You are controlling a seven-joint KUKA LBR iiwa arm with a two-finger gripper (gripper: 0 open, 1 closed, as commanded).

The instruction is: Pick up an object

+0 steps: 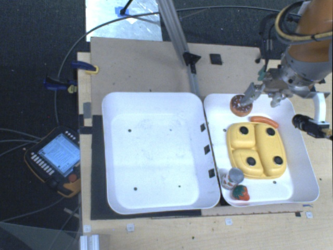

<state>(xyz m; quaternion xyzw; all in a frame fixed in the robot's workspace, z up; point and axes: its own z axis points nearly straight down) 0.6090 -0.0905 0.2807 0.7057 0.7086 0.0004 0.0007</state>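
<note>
Camera view: take the yellow tray (256,150) in the right bin (304,163) as your landmark. It has four compartments, each with a dark dot in it. Just past its far edge lies an orange sausage-shaped toy (263,121), almost touching the tray. Beyond the tray's far left corner you see a brown doughnut with pale sprinkles (240,105), close to the bin's far wall. The gripper (264,94) sits just right of that doughnut, above the tray's far side; its two fingers look spread apart, one fingertip (250,94) right at the doughnut and the other toward the bin's far right corner, with nothing between them. The grey arm with its orange band (312,14) rises behind it. At the tray's near left corner you find a small grey can (235,176) and, just nearer still, a red strawberry toy (240,192). Left of the tray lies the left bin (112,139).
</note>
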